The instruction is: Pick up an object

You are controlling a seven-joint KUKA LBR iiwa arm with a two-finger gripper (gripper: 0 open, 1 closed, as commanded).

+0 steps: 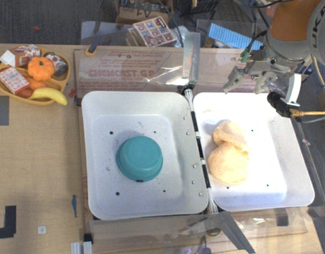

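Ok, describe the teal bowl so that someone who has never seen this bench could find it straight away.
Look at the two white bins side by side and take the left bin. Near its middle sits the teal bowl, round and turned upside down. It is the single thing in that bin, while the right bin holds a pale yellow lumpy object.

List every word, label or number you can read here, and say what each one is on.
Faded red lettering on the clear plastic sheet behind the bins: too blurred to read.
Print on the colourful patterned box beyond the bench: too small to read.
Labels on the small packets in the yellow bowl: illegible.
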